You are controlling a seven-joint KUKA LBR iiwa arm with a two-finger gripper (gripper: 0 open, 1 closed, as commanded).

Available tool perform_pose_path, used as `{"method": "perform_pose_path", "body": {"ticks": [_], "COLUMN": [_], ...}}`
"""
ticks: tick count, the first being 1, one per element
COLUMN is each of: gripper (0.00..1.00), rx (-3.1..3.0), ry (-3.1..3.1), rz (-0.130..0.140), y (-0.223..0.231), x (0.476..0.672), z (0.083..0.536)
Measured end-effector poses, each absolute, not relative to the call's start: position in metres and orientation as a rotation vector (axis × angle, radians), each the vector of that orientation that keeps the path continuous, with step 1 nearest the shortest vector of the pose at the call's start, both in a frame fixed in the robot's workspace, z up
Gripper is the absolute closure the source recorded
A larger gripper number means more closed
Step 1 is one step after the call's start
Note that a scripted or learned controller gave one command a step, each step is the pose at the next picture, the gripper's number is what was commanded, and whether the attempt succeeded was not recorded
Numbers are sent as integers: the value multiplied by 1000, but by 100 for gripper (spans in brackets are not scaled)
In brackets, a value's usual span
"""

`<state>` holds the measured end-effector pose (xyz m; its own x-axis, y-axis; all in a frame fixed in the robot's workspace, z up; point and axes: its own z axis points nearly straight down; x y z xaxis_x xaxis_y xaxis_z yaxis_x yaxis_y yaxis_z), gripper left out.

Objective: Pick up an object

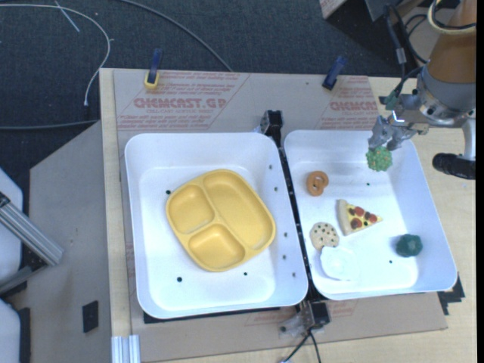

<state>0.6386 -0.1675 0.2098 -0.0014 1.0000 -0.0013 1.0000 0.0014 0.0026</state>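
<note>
In the camera view the gripper [383, 144] pinches a green broccoli [379, 159] that hangs from its fingertips above the right bin's [431, 195] far corner, so the pick looks done. The donut [317, 182], pizza [357, 217] and cookie [324, 235] lie well apart from it. The bin's far rim is close, but there is open room above.
</note>
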Motion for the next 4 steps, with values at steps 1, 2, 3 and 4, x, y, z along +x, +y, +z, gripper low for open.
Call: {"method": "perform_pose_path", "body": {"ticks": [1,2,3,4], "gripper": [100,100,100,100], "rx": [2217,2217,2218,2219], "ry": [2230,2231,2231,2232], "rz": [3,2,1,-2], "y": [-115,-57,-13,41], "x": [627,619,605,588], "z": [224,234,239,223]}}
